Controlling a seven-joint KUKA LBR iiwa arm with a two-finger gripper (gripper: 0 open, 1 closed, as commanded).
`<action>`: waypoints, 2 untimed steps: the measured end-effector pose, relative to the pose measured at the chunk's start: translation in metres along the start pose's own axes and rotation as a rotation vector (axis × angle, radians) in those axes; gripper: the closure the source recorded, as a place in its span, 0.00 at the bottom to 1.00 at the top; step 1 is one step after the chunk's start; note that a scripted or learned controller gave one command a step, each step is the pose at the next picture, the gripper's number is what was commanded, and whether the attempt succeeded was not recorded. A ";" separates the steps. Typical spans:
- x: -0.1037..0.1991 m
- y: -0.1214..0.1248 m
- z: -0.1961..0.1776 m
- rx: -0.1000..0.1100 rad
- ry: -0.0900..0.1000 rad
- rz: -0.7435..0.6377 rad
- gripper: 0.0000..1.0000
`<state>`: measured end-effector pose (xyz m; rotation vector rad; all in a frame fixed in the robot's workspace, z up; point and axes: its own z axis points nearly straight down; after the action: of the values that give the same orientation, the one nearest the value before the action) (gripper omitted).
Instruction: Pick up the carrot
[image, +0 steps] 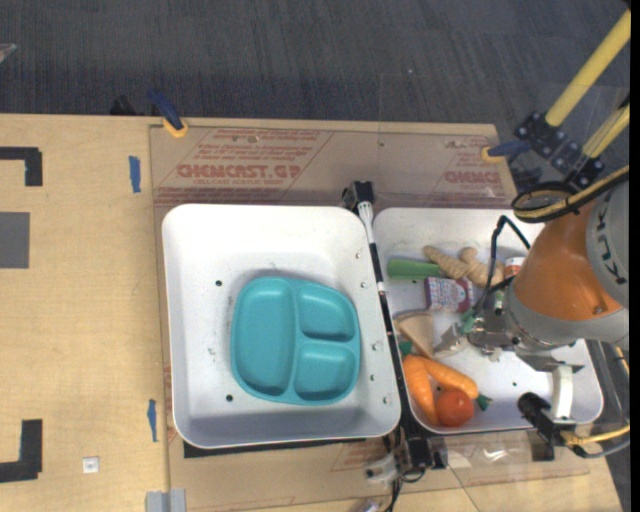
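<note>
A: What's sitting nearest the cam?

B: Front edge of the bench (80, 400), plus black clips and cables hanging under the bins. Next up, in the R bin (590, 400), front-left corner: the carrot (432, 378) is lying there, orange, w/ a red tomato (455, 407) touching its front end.

A: Is the gripper on it?

B: No. The gripper (470, 335) is hovering just beside the carrot, on its far-right side, tip pointing left. Nothing's showing btwn the fingers. Open or closed, can't tell; metal's blurring together at that angle.

A: And the arm?

B: The arm (570, 280) is coming in from the right, orange band bulging over the R bin's middle, grey body running off the edge.

A: What else is lying in that bin?

B: A tan wedge-like thing (418, 330) is sitting just left of the gripper, touching the carrot's far end or nearly so. Behind it, a purple pack (445, 292). Further back, a green stick (410, 267) and a wooden peg (460, 263) are lying near the rear wall.

A: L bin?

B: The L bin (200, 300) is holding a teal tray (295, 340), three sections, sitting flat around the middle.

A: Furthest back?

B: Cardboard sheet (320, 165) w/ red print is lying under both bins, clamps at its rear corners, then dark floor. Yellow rods (595, 65) are slanting at top right.
</note>
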<state>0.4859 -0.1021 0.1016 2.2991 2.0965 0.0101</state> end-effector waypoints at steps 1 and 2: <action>0.004 -0.004 0.012 0.015 0.012 0.018 0.00; 0.006 -0.004 0.012 0.014 0.012 0.159 0.00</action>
<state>0.4831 -0.0959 0.0896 2.4735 1.9194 0.0131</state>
